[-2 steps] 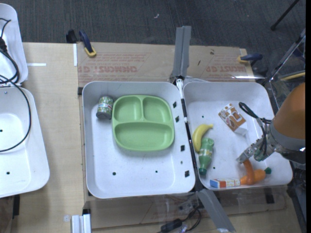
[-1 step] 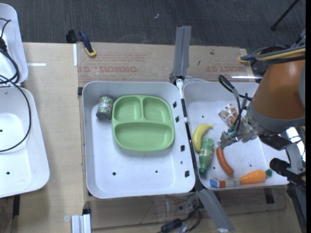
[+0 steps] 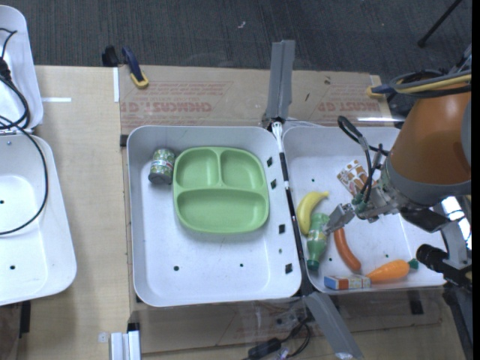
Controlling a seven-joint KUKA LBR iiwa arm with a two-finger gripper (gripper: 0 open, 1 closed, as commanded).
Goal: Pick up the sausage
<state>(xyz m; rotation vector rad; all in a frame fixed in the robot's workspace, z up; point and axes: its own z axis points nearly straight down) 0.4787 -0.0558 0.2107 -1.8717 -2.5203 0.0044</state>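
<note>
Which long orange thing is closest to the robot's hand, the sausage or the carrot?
The sausage. It lies right below the gripper, beside the green bottle. The carrot has a green tip and lies farther away.

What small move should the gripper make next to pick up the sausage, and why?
Probably lower slightly toward the sausage. The gripper sits over its upper end, in the right bin, with the banana and green bottle close on the left, so descend straight.

Sausage [image 3: 346, 250] in right bin [image 3: 420, 135], between bottle [image 3: 316, 242] and carrot [image 3: 390, 271]
</note>
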